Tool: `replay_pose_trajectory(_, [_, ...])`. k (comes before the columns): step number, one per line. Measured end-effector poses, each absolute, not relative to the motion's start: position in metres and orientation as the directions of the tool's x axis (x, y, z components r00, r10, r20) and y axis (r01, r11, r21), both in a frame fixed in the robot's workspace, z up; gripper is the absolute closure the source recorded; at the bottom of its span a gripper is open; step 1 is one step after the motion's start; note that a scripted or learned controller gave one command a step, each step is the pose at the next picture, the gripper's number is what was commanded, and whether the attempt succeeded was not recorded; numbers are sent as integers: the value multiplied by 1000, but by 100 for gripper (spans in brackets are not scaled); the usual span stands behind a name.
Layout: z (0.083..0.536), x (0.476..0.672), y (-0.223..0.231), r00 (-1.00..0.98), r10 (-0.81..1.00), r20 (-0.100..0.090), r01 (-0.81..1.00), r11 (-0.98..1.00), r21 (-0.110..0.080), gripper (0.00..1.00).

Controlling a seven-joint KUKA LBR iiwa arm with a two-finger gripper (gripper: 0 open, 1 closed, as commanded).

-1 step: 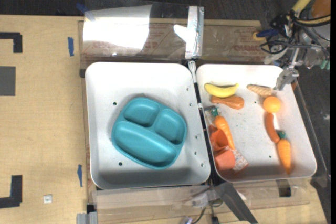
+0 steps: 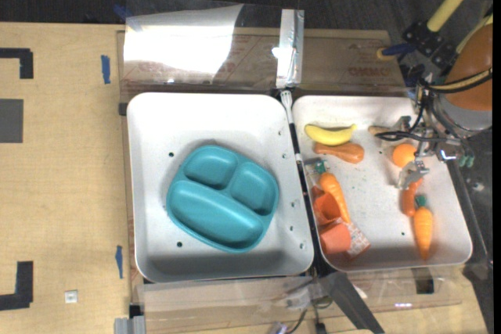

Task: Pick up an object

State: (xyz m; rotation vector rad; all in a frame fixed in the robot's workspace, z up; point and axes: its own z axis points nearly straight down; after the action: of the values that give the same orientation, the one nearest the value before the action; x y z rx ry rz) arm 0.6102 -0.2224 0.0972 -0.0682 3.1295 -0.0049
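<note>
- Reaching in from the right, the gripper (image 2: 412, 168) hangs low over the right bin (image 2: 376, 250).
- A small orange ball (image 2: 402, 155) sits touching it, just up and left.
- A carrot (image 2: 423, 228) lies just below.

2 shallow white bins are seen side by side on a tan wooden bench (image 2: 55, 192). In the left white bin (image 2: 149, 246), a teal plastic divided plate (image 2: 223, 195) with 3 compartments is lying. In the right white bin (image 2: 450, 246), a yellow toy banana (image 2: 329, 134) is seen near the far wall, with an orange toy carrot (image 2: 423, 227) at the right and orange pieces in clear wrapping (image 2: 335, 219) along the left wall. The metal two-finger gripper (image 2: 412, 172) is lowered into the right bin beside a small orange ball (image 2: 402, 156).
</note>
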Motion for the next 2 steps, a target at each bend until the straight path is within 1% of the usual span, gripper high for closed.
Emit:
replay_pose_trajectory(1, [88, 591, -221, -1000, 1, -8, 1, 1000, -1, 0])
replay_pose_trajectory(2, [103, 596, -220, -1000, -2, -23, -2, 1000, -4, 100])
